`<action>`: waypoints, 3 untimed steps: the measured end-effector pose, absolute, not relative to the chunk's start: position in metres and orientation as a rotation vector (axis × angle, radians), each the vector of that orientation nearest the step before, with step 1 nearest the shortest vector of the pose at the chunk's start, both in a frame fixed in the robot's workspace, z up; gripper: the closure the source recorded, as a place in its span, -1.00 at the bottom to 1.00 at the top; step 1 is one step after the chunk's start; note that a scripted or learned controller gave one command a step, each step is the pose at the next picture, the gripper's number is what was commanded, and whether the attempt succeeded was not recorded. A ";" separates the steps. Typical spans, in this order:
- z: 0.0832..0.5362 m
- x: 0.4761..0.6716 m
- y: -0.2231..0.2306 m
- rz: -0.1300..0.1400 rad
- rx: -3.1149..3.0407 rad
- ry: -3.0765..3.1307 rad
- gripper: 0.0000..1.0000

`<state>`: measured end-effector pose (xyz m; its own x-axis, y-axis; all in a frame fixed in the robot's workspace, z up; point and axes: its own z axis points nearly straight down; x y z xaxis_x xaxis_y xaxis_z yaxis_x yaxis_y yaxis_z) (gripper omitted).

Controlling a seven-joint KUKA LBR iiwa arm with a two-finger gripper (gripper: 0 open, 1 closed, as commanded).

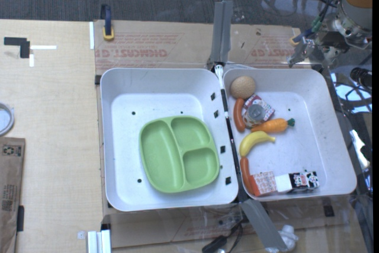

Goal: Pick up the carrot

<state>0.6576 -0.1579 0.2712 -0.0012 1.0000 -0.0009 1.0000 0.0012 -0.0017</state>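
Camera view: hand (312,44) partly cut off

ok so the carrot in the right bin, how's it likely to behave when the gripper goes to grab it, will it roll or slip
The carrot looks like smooth moulded plastic, so probably stiff, light, and somewhat slippery. Its rounded, tapered body may roll or pivot if nudged off-centre. It lies against a small packet with the banana just below, so these neighbours could block rolling but will likely shift too.

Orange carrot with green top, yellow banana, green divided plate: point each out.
orange carrot (273,125), camera view, middle of its body
yellow banana (256,141), camera view, middle of its curve
green divided plate (161,151), camera view, large left compartment
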 end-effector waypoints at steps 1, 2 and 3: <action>0.135 0.564 -0.105 0.004 -2.169 -2.268 -1.00; 0.103 0.579 -0.114 -0.022 -2.076 -2.379 -1.00; 0.118 0.583 -0.121 -0.026 -2.099 -2.385 1.00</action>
